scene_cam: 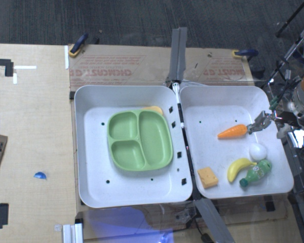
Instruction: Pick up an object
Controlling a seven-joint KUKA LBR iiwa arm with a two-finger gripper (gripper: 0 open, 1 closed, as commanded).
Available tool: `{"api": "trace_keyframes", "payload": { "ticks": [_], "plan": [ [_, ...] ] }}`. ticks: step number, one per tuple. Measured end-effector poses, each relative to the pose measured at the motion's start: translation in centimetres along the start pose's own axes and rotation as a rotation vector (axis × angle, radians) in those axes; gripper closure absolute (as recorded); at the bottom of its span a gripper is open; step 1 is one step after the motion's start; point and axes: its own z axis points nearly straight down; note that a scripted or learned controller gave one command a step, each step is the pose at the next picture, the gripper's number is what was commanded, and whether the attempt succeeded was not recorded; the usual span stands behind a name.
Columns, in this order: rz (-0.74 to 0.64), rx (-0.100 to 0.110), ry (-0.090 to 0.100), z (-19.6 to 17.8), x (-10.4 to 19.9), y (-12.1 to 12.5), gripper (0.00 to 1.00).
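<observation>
Right bin (213, 105): carrot (232, 131) lies at centre, its green top just beside the hand (264, 119); hand's state indeterminate. Cardboard (121, 70) behind the bins bears mirrored red lettering, not legible.

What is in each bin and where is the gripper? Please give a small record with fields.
left bin: green divided plate, a yellow thing partly hidden behind it
right bin: carrot, white ball, banana, green bottle, yellow sponge
gripper: at the carrot's right end; grasp unclear
</observation>
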Motion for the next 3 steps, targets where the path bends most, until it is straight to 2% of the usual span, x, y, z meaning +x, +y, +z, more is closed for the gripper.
{"api": "trace_keyframes", "payload": {
  "ticks": [1, 2, 3],
  "plan": [
    [-0.018, -0.003, 0.000, 13.2, 1.7, 6.6, 0.00],
    [0.086, -0.002, -0.001, 4.7, -0.8, 10.3, 0.00],
    [-0.045, -0.002, 0.000, 13.3, 0.5, 7.8, 0.00]
  ]
}}
